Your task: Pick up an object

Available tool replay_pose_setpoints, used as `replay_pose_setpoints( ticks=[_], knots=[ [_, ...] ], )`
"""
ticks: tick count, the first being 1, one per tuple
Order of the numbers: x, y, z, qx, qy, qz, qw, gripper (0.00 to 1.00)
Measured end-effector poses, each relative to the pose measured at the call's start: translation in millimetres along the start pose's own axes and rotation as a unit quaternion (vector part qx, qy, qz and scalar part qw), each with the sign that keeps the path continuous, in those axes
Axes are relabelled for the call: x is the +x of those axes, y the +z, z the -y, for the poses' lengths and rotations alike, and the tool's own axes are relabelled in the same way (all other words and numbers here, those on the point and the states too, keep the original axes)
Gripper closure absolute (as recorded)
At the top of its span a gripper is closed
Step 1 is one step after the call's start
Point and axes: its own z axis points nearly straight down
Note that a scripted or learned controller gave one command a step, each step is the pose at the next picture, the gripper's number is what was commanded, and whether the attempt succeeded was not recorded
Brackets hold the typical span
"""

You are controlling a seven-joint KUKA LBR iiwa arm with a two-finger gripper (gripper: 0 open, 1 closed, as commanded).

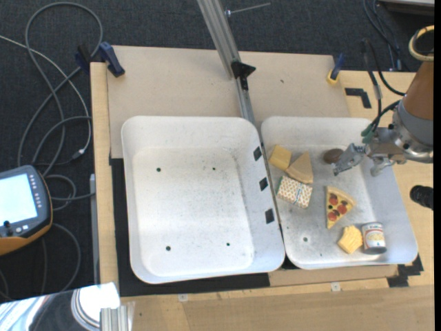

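The right bin holds several small things: two tan cheese-like wedges, a white patterned block, a pizza slice, a yellow block, a small can and a dark brown round thing. My gripper hangs over the right bin's upper right part, just right of the brown thing. Its fingers look spread apart, and I see nothing between them.
The left bin lies beside the right one, with a slanted metal pole rising behind their shared edge. A pendant with a screen and cables lie on the floor at the left.
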Motion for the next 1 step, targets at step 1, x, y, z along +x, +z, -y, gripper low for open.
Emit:
replay_pose_setpoints(
  ticks=[1],
  knots=[
    [-6.3, 61.0, 1.6, 0.001, 0.0, 0.0, 1.0, 0.0]
  ],
)
